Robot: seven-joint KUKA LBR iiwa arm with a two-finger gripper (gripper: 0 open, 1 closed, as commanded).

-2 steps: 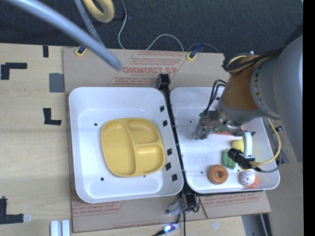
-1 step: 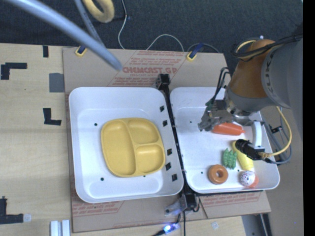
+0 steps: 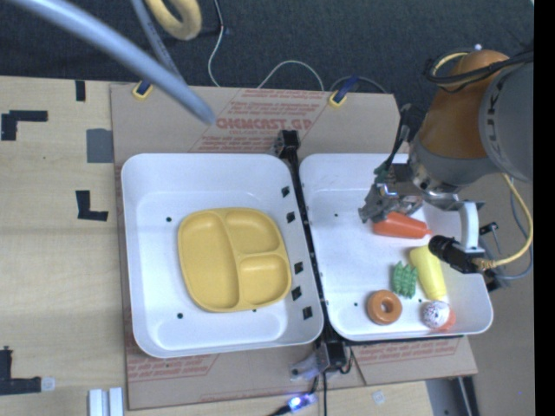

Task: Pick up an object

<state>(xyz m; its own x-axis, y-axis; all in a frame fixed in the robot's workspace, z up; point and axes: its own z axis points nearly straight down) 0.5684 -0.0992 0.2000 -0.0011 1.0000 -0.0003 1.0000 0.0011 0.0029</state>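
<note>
So far nothing has been lifted, as far as the camera view shows; every object lies on a bin floor. Taking the right-hand shallow white plastic bin [image 3: 342, 232] as the landmark: it sits on the wooden worktop [image 3: 52, 172], and touching its left wall is the matching left-hand white bin [image 3: 147, 189], which holds a yellow three-compartment plastic tray [image 3: 232, 258].

Over the landmark bin's upper right corner hangs the grey KUKA arm with its orange band [image 3: 464, 115], reaching in from the bin's right side. Its dark two-finger gripper [image 3: 384, 199] is down low in the upper middle of that bin, just above and to the left of an orange toy carrot [image 3: 401, 225], which lies on its side on the bin floor. The gripper looks to be touching or nearly touching the carrot's upper left end, but how far it is spread and whether it has any hold of the carrot I cannot tell; the dark metal blurs together there.

Lower in the same bin, toward its right wall, lies a yellow corn-like toy [image 3: 428, 272]; just left of it is a small green knobbly toy [image 3: 403, 279]; below those, near the front wall, sit a brown ring doughnut toy [image 3: 383, 307] and a small white-and-red rounded toy [image 3: 436, 315].

By my judgement the approach is done, with the carrot the likely target; the grasp itself, if not yet made, and the lift clear of the bin remain.
</note>
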